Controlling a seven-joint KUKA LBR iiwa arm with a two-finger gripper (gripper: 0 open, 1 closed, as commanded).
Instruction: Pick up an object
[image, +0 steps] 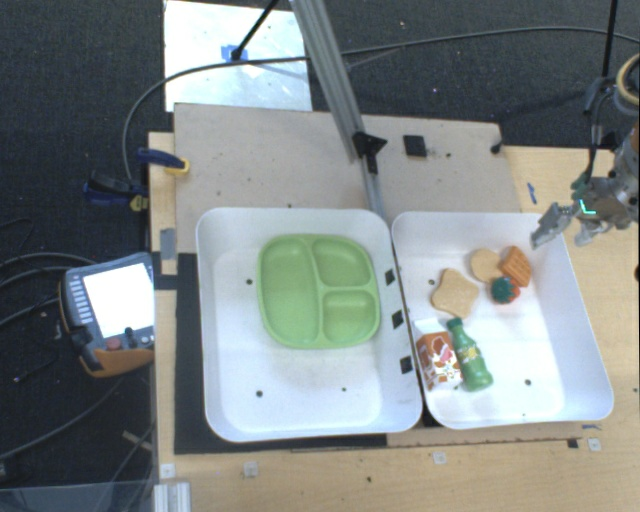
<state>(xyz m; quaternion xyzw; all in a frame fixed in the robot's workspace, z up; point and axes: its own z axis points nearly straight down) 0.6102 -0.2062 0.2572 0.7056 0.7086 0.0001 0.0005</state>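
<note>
**Gripper at the right bin's far edge, objects clustered below it**

Camera view looks down at a slant on a worktop (300, 160) bearing two shallow white bins side by side. The left bin (230, 400) holds a green divided plate (320, 291) with three compartments, lying flat in its upper middle part.

The right bin (560, 370) holds a small group of toy foods in its left and upper portion. A tan toast slice (455, 293) lies near the middle left. Just above and right of it sits a round tan cookie (485, 264), touching an orange waffle-like piece (517, 266) on its right. A small green and red item (502, 290) sits just under those two. Lower down, a green bottle (470, 358) lies tilted, and a small red and white carton (436, 361) rests just beside it on its left.

The gripper (562, 226) hovers at the upper right rim of the right bin, its two grey fingers (546, 227) spread apart with nothing between them. It is near the waffle-like piece but apart from it.

Beyond the worktop's left edge, a handheld pendant (110, 312) with a bright screen rests on the dark floor among cables.
</note>
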